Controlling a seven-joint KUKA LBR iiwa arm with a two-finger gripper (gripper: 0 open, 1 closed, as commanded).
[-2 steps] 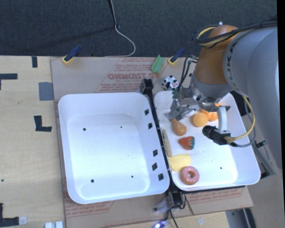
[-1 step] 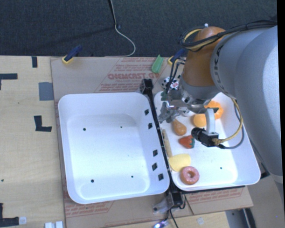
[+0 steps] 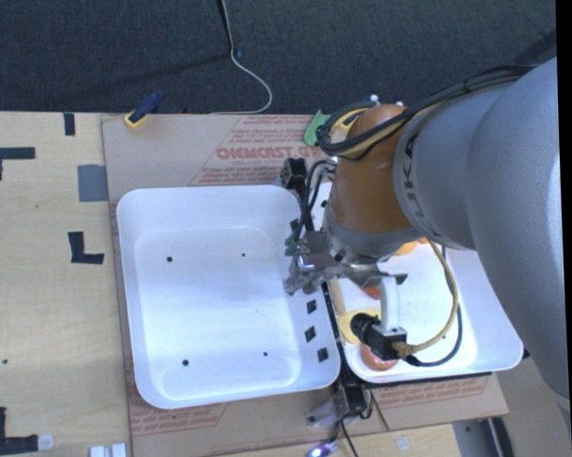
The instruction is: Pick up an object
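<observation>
My arm's orange-banded wrist (image 3: 369, 196) hangs low over the right bin (image 3: 487, 342) and covers most of it. The gripper (image 3: 309, 267) shows as grey metal parts at the divide between the two bins, close to the right bin's left wall. Small pieces of objects peek out from under the arm. An orange-red one (image 3: 366, 289) lies just below the wrist, an orange bit (image 3: 408, 249) to its right, and a pinkish-orange round thing (image 3: 376, 358) near the bin's front edge, beside a black and yellow cable fitting (image 3: 369, 328).
The left bin (image 3: 139, 303) stands next to the right one on a cardboard sheet (image 3: 246, 149). A green item (image 3: 313, 130) and a blue-yellow item (image 3: 143, 108) lie behind the bins. A yellow cable (image 3: 450, 311) loops over the right bin.
</observation>
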